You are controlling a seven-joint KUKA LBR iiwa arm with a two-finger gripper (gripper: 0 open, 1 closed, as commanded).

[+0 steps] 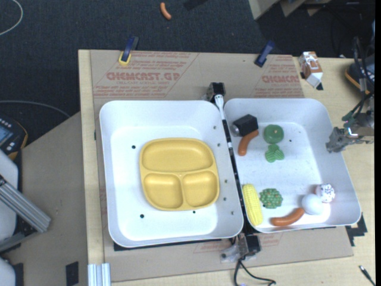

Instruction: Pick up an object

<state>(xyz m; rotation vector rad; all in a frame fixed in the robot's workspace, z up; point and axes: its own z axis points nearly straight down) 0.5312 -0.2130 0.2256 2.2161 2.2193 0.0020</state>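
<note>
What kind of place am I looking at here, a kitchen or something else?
Most likely a robotics lab bench, not a kitchen. The food in the right bin looks like plastic toys, the yellow divided plate sits alone in the left bin, and clamps pin the board to the bench.

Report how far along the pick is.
Nothing looks picked yet. The corn, broccoli, two sausages, green pieces and white ball all lie in the right bin; the yellow tray sits in the left bin. In hand: the end effector sits at the right bin's right rim, nothing visibly gripped. Left: reach in, grasp, lift.
</note>
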